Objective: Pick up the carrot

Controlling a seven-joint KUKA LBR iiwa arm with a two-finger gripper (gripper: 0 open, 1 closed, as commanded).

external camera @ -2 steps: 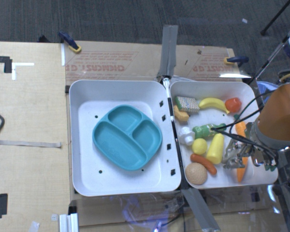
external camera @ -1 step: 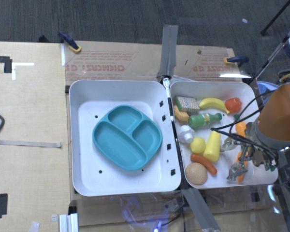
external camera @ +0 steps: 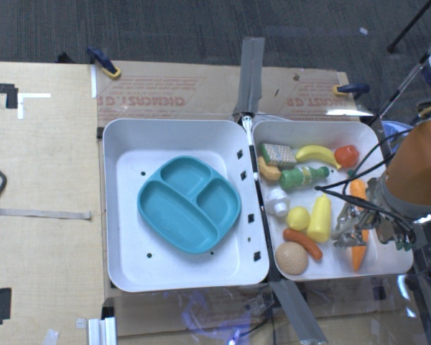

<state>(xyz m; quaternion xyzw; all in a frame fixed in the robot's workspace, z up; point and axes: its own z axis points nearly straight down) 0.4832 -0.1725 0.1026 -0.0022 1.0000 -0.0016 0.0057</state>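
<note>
carrot point(external camera: 357, 225) lay in the right bin point(external camera: 312, 129), along that bin's right wall, running from about mid-height down toward the bin's near right corner. its upper part showed orange near the wall, its pointed lower end reached almost to the bin's front rim. the gripper point(external camera: 350, 230) was right over the carrot's middle, metal fingers down against it. whether those fingers were parted or clamped could not be told; cables and the wrist hid the tips, and no clear grasp showed.

the arm point(external camera: 416, 167) came in over the right bin's right wall, orange band above the wrist, black cables looping across to the bin's centre.

other items, all placed relative to the right bin: corn cob point(external camera: 320, 218) upright near the centre, just left of the gripper. lemon point(external camera: 298, 217) touching the corn's left side. sausage point(external camera: 302, 242) slanted below the lemon. brown round potato point(external camera: 292, 258) at the near left corner. green bottle point(external camera: 302, 176) lying across the upper middle. banana point(external camera: 317, 154) above it, tomato point(external camera: 346, 155) at the banana's right end. small patterned box point(external camera: 279, 153) near the far left corner.

left bin point(external camera: 122, 214), touching the right bin's left wall, held a blue divided plate point(external camera: 189, 204) at its centre.
</note>
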